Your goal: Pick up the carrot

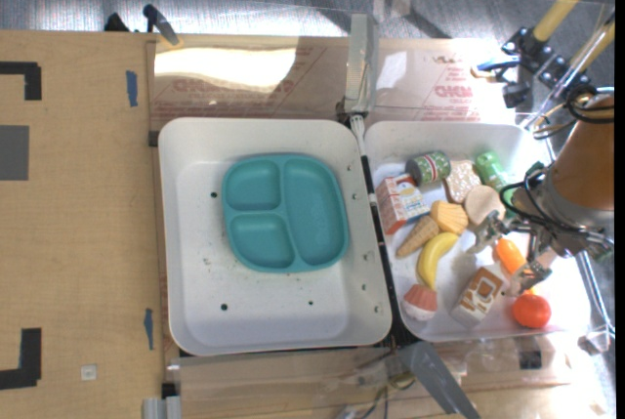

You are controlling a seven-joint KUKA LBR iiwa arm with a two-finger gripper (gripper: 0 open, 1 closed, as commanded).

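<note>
The carrot (509, 255) lies in the right bin (576, 334) between the spread-apart jaws of the gripper (516, 253), near the banana (436, 256), the small carton (478, 294) and the tomato (531, 311), while the teal tray (285, 212) occupies the left bin (186, 241).

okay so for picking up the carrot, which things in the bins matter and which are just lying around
For the job:
carrot
claw
right bin

Lying about:
banana
tomato
green can
ice cream cone
cupcake
teal divided plate in the left bin
</note>
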